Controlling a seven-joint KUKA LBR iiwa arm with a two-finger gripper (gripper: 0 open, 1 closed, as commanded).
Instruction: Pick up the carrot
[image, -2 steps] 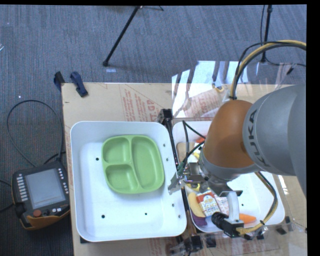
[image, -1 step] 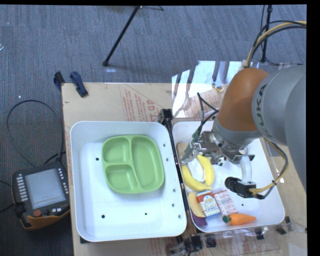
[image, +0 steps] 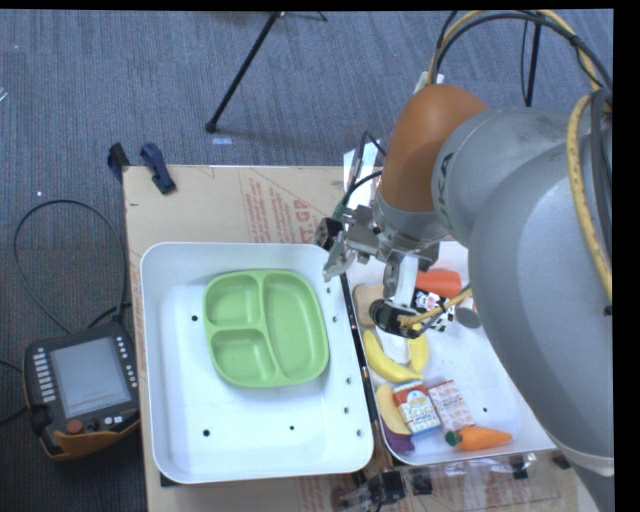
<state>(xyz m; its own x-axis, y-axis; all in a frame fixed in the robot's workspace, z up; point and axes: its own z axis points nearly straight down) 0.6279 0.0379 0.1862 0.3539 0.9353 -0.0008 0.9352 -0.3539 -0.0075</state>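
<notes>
Carrot (image: 482, 437): lies in the right bin (image: 508, 392), lower right of the frame, close to the bin's lower rim. Orange body points right, green top points left. It lies flat, with nothing on top of it.

Just above and left of the carrot we note two small cartons (image: 430, 408), side by side. A banana (image: 392, 362) lies above those, curving up toward the middle of the frame. A second orange item (image: 441, 281) sits higher in the same bin, partly covered by the arm; we cannot tell what it is.

Gripper (image: 338, 254): just above centre frame, over the seam between the two bins, at the right bin's upper left corner. It is well apart from the carrot. We cannot tell whether it is wide or narrow, and we see nothing held in it.

Left bin (image: 160, 300): holds a green divided plate (image: 265, 328), its compartments bare.

Lower left of frame, off the bench: a control pendant (image: 85, 385) on the carpet.
</notes>
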